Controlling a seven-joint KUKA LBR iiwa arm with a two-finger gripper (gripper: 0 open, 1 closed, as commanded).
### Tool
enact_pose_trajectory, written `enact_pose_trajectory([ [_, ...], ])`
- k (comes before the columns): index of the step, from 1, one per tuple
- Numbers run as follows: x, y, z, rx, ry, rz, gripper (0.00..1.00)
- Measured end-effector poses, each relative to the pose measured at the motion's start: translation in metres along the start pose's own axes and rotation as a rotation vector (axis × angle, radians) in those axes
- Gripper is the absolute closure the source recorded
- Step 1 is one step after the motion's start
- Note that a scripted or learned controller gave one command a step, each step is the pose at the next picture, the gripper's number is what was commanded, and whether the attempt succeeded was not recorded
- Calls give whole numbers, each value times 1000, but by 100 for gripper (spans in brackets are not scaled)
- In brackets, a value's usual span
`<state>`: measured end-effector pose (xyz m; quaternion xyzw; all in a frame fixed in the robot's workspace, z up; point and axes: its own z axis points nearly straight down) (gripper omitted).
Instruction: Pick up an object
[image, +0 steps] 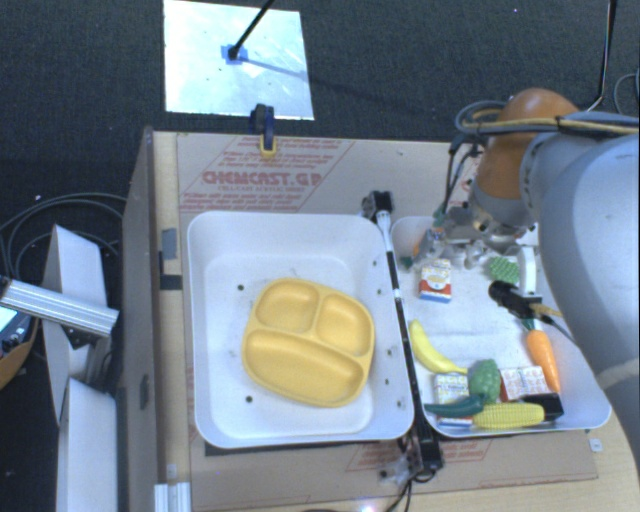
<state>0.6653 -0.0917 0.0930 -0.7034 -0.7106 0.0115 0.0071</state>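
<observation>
Arm low over the far end of the right bin, toy food spread below it.

Nearest the camera lie a corn cob (508, 416) and broccoli (485, 378); farther in, a banana (430, 348) and a carrot (543, 358). A small white-and-red carton (435, 280) sits just beside the fingers (452, 238), toward the camera; whether they are released or clenched I cannot tell. To their left, the other bin (215, 300) holds a yellow divided tray (308, 340).
</observation>
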Motion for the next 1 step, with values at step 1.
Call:
enact_pose_trajectory([
  [1, 2, 0, -11, -12, 4, 2, 100],
])
